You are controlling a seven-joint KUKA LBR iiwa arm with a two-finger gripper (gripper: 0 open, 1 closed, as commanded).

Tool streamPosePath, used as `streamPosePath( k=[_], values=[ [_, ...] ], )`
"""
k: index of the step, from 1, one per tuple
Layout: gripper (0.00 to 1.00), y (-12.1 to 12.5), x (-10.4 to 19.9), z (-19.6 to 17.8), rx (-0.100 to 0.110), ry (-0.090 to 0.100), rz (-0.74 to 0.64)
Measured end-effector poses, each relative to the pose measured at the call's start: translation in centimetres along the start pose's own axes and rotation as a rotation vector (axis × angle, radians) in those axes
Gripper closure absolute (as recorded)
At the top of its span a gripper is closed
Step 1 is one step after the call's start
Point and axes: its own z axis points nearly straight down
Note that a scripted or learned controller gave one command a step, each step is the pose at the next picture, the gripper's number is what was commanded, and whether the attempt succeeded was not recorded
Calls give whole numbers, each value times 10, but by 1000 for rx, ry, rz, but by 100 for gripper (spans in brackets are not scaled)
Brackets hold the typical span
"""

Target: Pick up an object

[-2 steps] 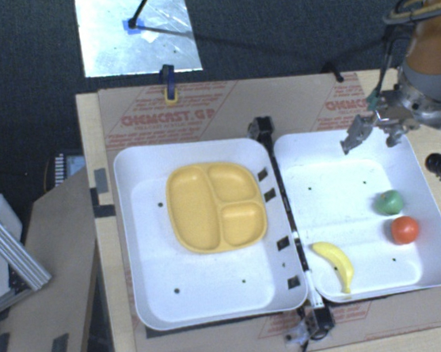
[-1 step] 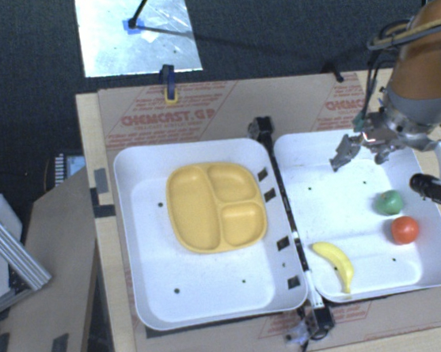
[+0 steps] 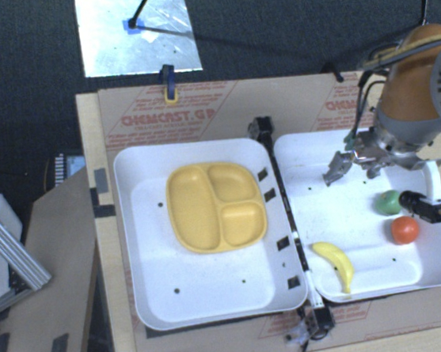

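Banana [image 3: 335, 264] sat closest to cam, untouched. My gripper [image 3: 338, 169] hung over the right bin [image 3: 321, 215], fingers apart, holding nothing. Next: probs drop onto something.

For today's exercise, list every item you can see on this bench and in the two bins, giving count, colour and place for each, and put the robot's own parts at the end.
bins: 2, white, side by side on the bench
divided plate: 1, yellow, three compartments, middle of the left bin
banana: 1, yellow, near front edge of the right bin, towards its left side
green round object: 1, green, right part of the right bin
orange-red round object: 1, orange-red, right bin, just in front of the green one
board: 1, brown with red lettering, under both bins
clamp: 1, yellow and dark, back edge of the board
shiny sheet: 1, silvery, behind the bench
arm: 1, grey with orange band, reaching in over the right bin
gripper: 1, grey metal, above the back of the right bin
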Motion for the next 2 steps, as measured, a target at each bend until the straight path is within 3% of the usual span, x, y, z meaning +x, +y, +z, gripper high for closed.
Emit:
streamPosePath(
  k=[1,2],
  values=[
    [0,4,1,62,1,1,0],
    [100,6,0,48,-5,-1,2]
  ],
)
